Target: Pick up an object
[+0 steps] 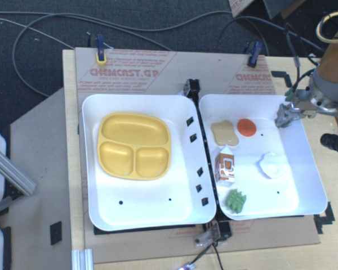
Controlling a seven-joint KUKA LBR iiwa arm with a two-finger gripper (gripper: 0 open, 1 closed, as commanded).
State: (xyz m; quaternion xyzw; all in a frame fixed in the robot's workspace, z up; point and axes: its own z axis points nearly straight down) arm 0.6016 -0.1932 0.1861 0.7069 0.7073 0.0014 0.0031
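The near edge of the bench (158, 246) is met first, a brown board bearing two shallow white bins. The left bin (101, 207) is taken up largely by a yellow divided tray (135, 145). In the right bin (304, 173) the candidate objects are spread: a tan bread slice (223, 132), a small brown-and-white carton (226, 167) just below it, a pale white object (272, 165) well apart toward the middle, a green leafy piece (235, 200) near the front rim, and a small orange-red disc (247, 127) beside the bread.

The gripper (285, 116) is seen over the right bin's far right corner, above bare floor; nothing is held, and whether the jaws are spread or pressed together cannot be told.

A descent here would likely close on nothing. The flat bread and disc may be missed or slid aside.
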